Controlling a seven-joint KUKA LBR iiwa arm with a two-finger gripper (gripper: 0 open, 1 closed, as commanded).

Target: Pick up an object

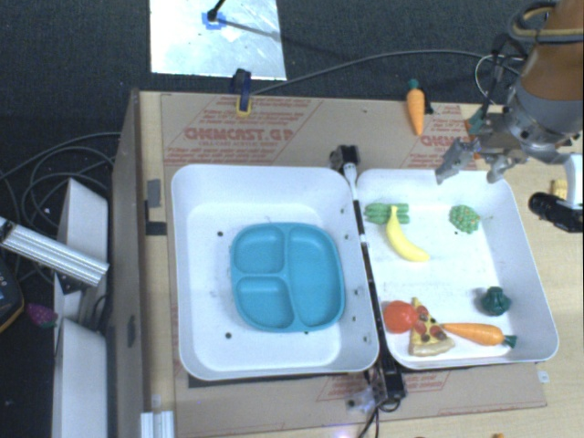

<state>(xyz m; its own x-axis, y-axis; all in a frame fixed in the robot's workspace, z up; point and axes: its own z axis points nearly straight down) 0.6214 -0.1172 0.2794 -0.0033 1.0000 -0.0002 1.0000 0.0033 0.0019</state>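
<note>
While the gripper (474,161) hangs open and empty over the right bin's (534,272) far edge, I'd bring it down on the banana (404,243), which lies near that bin's left wall. Its long axis runs from far-left to near-right, so the fingers should close across that line, at its middle.

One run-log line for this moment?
gripper: open, holding nothing | position: above right bin's far edge | nearest: green toy | pick: not yet done
</note>
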